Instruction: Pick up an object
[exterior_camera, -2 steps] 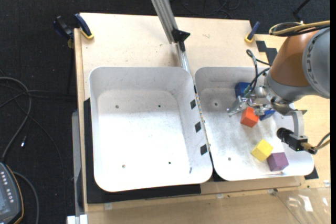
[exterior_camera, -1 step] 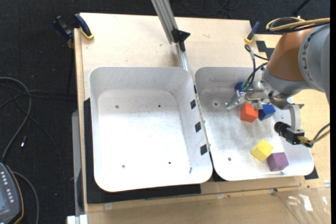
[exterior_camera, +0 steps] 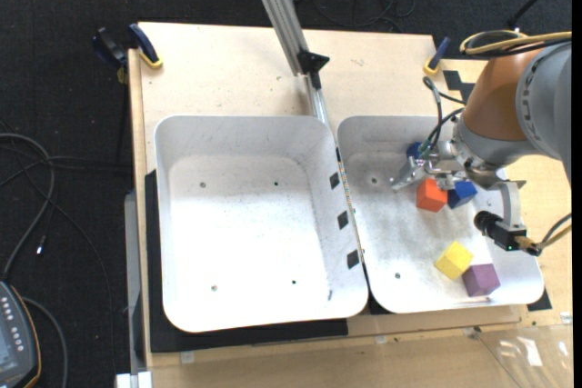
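Reaching into the right bin (exterior_camera: 382, 150) from the right, the arm (exterior_camera: 509, 104) had its hand (exterior_camera: 427, 173) low over the bin floor, among the small blocks. The step in hand appeared to be the approach or closing phase of a grasp; no lift was evident. An orange block (exterior_camera: 431, 195) lay directly below the hand, touching or just under its metal parts, and a blue block (exterior_camera: 462, 192) lay just beside the orange one, on the side toward the arm. Whether the hand was wide or narrow could not be told, because wrist hardware and cables covered the tips; no block was seen held. A yellow block (exterior_camera: 453, 261) and a purple block (exterior_camera: 480, 279) lay together nearer the camera, well apart from the hand. The left bin (exterior_camera: 182, 141) lay beyond the hand, away from the arm. The next move probably called for centring on the orange block, closing firmly, then rising straight. The adjacent blue block could obstruct one side of the grasp.
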`<state>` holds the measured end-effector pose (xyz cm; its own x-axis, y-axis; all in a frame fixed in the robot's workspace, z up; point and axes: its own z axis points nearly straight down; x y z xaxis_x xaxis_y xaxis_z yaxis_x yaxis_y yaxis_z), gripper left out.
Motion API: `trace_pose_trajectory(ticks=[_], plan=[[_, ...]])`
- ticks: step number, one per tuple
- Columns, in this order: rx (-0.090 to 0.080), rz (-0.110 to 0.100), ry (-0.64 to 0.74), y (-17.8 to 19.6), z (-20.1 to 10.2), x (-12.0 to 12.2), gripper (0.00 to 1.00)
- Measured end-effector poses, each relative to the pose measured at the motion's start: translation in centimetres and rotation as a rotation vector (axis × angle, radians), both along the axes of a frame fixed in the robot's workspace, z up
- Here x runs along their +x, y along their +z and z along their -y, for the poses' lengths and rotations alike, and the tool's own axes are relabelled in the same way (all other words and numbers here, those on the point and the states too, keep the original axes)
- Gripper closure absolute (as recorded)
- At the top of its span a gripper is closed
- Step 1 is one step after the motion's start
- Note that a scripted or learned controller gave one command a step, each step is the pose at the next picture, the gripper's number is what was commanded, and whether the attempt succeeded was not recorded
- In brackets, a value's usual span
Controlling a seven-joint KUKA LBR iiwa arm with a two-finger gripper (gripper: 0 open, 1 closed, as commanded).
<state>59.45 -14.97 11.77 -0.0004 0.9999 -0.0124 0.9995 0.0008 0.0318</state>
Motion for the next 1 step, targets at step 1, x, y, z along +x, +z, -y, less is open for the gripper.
trace_pose_trajectory(ticks=[1], plan=[[0.0, 0.0, -0.001, 0.05, 0.01, -0.07, 0.0]])
